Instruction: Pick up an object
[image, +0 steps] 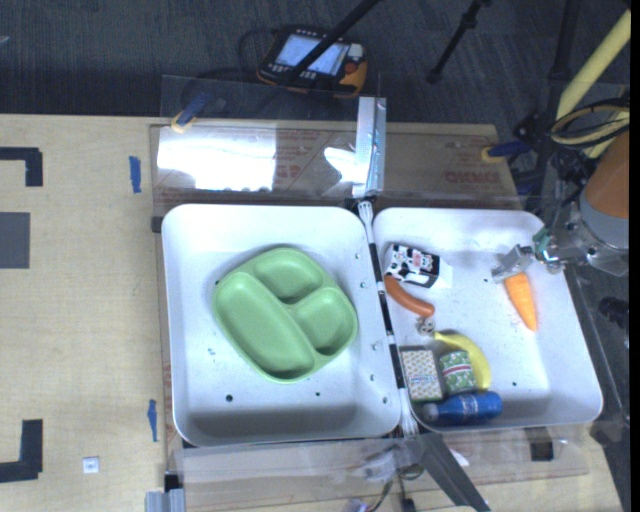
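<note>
In the right bin (575, 385), an orange carrot (522, 301) lies near the right wall, pointing toward the front. My gripper (513, 261) hangs just over the carrot's far end, reaching in from the right below the grey wrist (585, 240). A black-and-white patterned pack (413, 264) lies at the bin's far left, with a red-orange sausage (409, 297) beside it. A yellow banana (470, 353), two small boxes (438, 372) and a blue bottle (463, 407) crowd the front left corner.
The left bin (190, 250) carries a green divided plate (285, 312). A ridge (378, 300) separates the two bins. A clear panel (260, 150) and a metal bracket (372, 140) stand behind them. Cables and stands sit at the far right.
</note>
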